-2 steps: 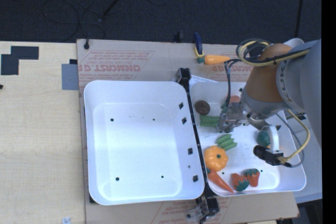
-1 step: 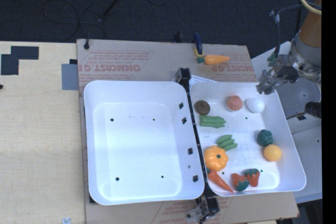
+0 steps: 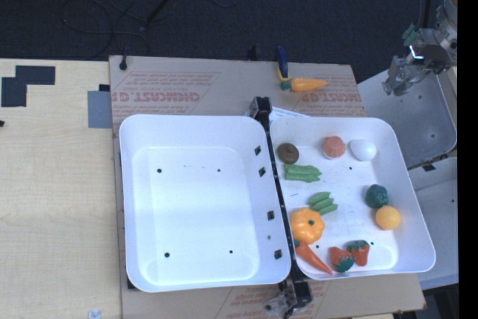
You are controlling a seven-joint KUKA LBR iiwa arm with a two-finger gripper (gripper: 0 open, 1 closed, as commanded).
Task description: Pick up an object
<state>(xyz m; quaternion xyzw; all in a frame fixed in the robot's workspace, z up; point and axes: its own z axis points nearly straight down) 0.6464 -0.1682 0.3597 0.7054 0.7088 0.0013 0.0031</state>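
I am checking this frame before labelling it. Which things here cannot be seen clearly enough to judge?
- Gripper, camera view: small and far at the right, so finger state is unreadable.
- Arm above the wrist: cut off by the right edge.
- Carrot in the right bin: its thick end is tucked under the orange pumpkin.
- Two strawberries: too small to tell whether they touch.

At the far right the arm's wrist end (image 3: 447, 11) shows as pale grey rounded metal, with a sliver of orange along its outer side, the band above the wrist. Below it sits the gripper (image 3: 407, 71), a cluttered silvery-grey assembly of small brackets and plates with bright highlights on the metal. A spot of green marks its upper part, and a thin dark cable or rod rises past it toward the top. Finer details such as screws are too small to make out.
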